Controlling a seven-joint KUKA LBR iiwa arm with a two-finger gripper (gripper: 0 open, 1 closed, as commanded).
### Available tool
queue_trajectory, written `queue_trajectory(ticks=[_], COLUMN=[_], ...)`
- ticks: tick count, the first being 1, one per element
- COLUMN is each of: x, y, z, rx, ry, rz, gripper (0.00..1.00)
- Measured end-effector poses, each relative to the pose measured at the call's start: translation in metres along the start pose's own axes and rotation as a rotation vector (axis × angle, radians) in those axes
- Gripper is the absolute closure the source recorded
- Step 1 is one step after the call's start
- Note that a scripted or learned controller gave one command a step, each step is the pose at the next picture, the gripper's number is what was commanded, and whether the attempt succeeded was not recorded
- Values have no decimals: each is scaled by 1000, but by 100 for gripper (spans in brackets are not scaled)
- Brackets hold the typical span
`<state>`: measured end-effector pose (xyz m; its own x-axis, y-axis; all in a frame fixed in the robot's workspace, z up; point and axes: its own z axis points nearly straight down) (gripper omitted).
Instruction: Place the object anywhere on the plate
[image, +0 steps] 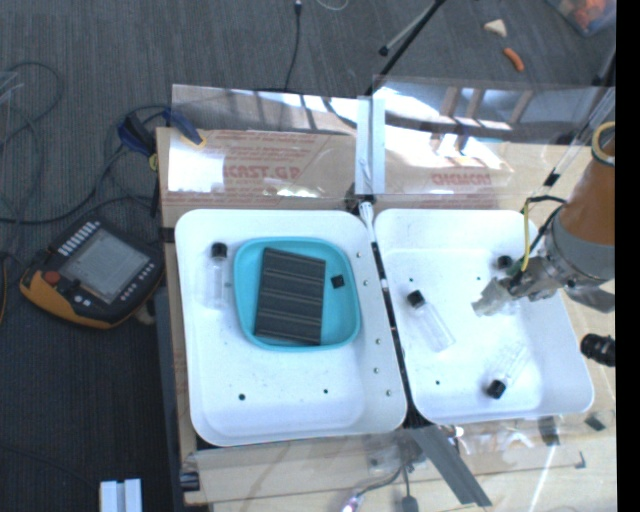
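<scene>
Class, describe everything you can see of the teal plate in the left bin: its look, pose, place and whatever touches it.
The teal plate is a shallow, rounded-square dish with a raised rim, looking like smooth plastic. It lies flat and upright in the left bin, toward the bin's upper middle. A dark ribbed rectangular block rests on it, covering much of its floor, and a small black cube sits near its right rim. A clear vial with a black cap lies just off its left edge.

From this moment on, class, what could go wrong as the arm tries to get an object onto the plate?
1. The vials in the right bin are clear and lie flat, so the gripper may well slip off or miss one.
2. A dark block covers most of the plate, leaving little bare rim; a vial set there could roll off.
</scene>
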<state>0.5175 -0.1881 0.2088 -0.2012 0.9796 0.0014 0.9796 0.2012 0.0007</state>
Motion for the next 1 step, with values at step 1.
queue_trajectory(ticks=[1], x=[0], y=[0], z=[0], rx=[0], ry=[0], rz=[0], gripper=[0])
